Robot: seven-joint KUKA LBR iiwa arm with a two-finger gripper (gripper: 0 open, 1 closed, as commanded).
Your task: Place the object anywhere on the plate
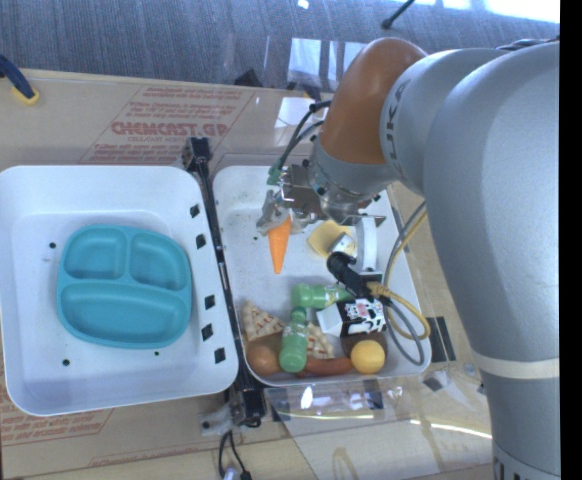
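1. We see the orange carrot (280,245) hanging point-down in the right bin (233,193), centre frame.
2. The gripper (283,211) is clamped on its top end.
3. The teal plate (124,285) lies in the left bin (21,193), well apart.

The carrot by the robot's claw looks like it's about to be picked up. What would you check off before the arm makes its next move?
1. Gripper is over the carrot: ok.
2. Carrot is firmly between the fingers: cannot tell.
3. Blue plate in the left bin has bare compartments: ok.
4. Carrot lies apart from the toy pile around the green bottle: ok.
5. Carrot is on the plate: not ok, it is in the right bin.
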